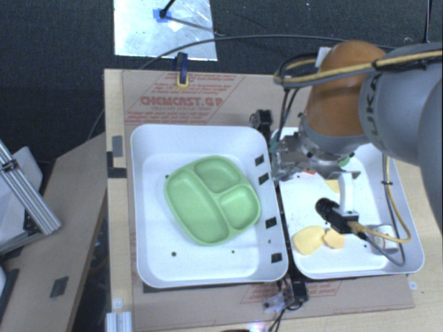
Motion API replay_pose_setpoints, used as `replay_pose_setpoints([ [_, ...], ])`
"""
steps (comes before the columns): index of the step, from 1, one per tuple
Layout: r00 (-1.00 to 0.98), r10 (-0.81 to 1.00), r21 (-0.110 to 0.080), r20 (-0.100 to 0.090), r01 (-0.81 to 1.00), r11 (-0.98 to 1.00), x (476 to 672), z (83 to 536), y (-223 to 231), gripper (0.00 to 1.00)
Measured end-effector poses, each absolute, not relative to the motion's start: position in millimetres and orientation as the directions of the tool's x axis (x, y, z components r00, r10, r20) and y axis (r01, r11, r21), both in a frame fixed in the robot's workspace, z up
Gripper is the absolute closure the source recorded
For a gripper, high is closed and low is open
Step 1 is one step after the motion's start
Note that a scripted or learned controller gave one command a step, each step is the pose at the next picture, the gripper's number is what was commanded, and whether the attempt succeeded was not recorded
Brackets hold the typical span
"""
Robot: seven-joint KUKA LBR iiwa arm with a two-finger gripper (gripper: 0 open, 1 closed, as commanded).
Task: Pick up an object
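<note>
The end effector [291, 162] hangs low by the left wall of the right bin [401, 254]. The grey arm [408, 109] covers it, so I cannot tell whether it is released or clenched. Two pale yellow pieces [309, 240] lie touching on the right bin's near floor, apart from the end effector. Left of the right bin, the left bin [152, 254] holds a green divided plate [211, 200].

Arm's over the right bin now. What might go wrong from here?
1. The yellow pieces look flat and lie near the front wall of the right bin; a grasp may slip off them.
2. The arm hides much of that bin, so a grasp would be hard to confirm.
</note>
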State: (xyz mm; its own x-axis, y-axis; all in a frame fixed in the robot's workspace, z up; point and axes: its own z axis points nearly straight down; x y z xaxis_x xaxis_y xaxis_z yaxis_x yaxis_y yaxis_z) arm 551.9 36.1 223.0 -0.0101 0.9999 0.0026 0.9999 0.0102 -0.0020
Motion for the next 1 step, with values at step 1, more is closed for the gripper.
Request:
replay_pose_setpoints([
  [1,-0.01,1.0,0.0,0.003,1.0,0.01,527.1,231.7,77.9,1.0],
])
